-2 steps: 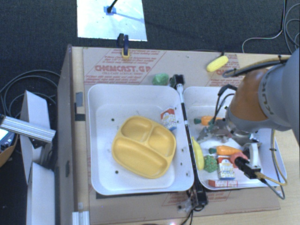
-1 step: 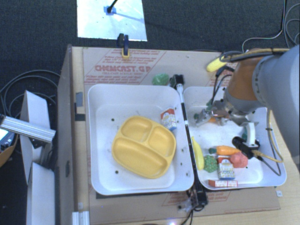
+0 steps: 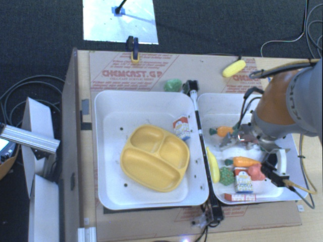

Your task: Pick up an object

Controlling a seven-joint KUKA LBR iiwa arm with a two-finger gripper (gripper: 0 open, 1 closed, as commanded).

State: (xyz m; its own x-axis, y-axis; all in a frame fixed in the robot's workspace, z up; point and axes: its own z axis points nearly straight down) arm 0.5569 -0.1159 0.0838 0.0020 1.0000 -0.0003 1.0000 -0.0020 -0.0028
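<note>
sitting on the tabletop (image 3: 151,67), two white bins side by side. lying in the left bin (image 3: 108,135), a yellow tray (image 3: 154,158) with three parts, and a small red and white carton (image 3: 181,127) just beside its upper right edge. reaching in from the right of the frame, the grey and orange arm (image 3: 287,102). hanging low in the middle of the right bin (image 3: 222,101), the jaws (image 3: 246,136); cannot tell if open or closed. lying near the jaws, a small carrot (image 3: 222,131) to the left and a bigger carrot (image 3: 246,161) below. resting along the bin's left wall, a banana (image 3: 213,166). sitting at the lower middle, a green toy (image 3: 227,176) and a juice box (image 3: 244,181). lying outside the bins near the top right, a yellow toy (image 3: 233,68).
</note>
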